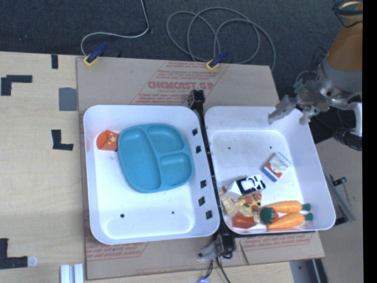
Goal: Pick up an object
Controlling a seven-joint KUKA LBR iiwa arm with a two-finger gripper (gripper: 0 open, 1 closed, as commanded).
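Two white bins on the desk, the arm's jaws hanging over the right bin's far right corner.

In the left bin (100, 211), a small red-orange item (107, 140) touches the left edge of a blue divided plate (156, 157). In the right bin (235, 125), a heap at the near wall: a black-and-white piece (250, 184), small mixed toys (238, 206), two carrots (287, 213) side by side, with a red-white-blue carton (275, 166) just beyond. The gripper (290, 114) shows its jaws apart, nothing between them, well apart from the heap.
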